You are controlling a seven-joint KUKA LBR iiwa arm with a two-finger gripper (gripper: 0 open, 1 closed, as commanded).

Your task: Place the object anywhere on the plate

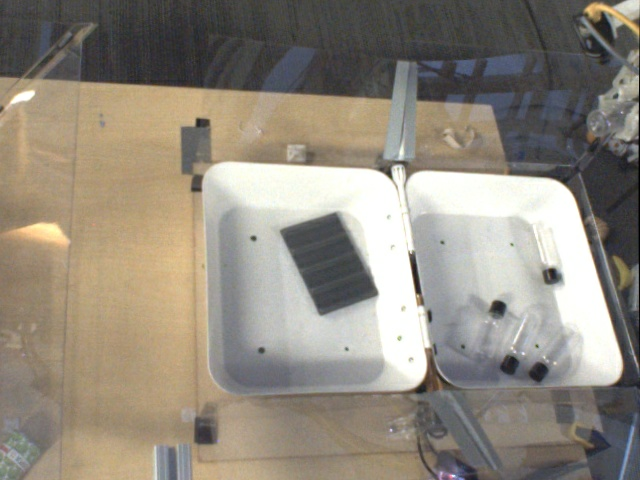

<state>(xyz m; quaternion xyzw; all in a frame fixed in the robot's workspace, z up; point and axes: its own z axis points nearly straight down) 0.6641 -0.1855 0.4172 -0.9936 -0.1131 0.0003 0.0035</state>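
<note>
A pale wooden bench point(110, 298) stood under clear panels that threw soft glare across its left side, with dark ribbed flooring beyond its far edge. On it sat two shallow white bins edge to edge, joined along a hinged seam under a grey metal post point(402, 108). In the left bin point(230, 353) lay the plate point(329, 263), a dark grey ribbed slab, flat on the floor a little above the middle, its long axis tilted so that it ran from upper left to lower right. The right bin point(590, 358) held the small clear vials with black caps. One vial point(547, 253) lay alone near the right wall, its long axis nearly up and down the view, with the black cap at the nearer, lower end. The rest point(510, 338) were bunched in the near right corner, touching or overlapping, and being glass against white they were hard to tell apart; black caps showed at the upper left and along the lower edge of the cluster. A bit of the arm's hardware point(615, 108) showed at the upper right, well apart from both bins; I could not tell how its end effector stood. A small pale block point(296, 153) rested on the bench just behind the left bin.
</note>
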